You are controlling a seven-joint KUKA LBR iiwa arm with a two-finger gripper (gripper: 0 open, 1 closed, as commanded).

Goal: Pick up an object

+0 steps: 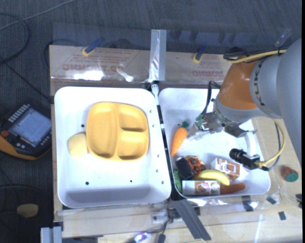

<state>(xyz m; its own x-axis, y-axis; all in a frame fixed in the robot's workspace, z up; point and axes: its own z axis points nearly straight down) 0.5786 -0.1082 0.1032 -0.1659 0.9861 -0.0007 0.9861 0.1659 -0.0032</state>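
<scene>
Camera view: the gripper [205,124] hangs low in the right bin [258,186], with the carrot [178,139] lying just beside it toward the left bin [66,186]. Whether anything sits between the fingers, I cannot tell from here.

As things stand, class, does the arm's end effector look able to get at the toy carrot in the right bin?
Probably yes. The end effector hangs just right of the carrot, which lies against the right bin's left wall with nothing on top of it. That wall may crowd a grasp from the left side.
</scene>
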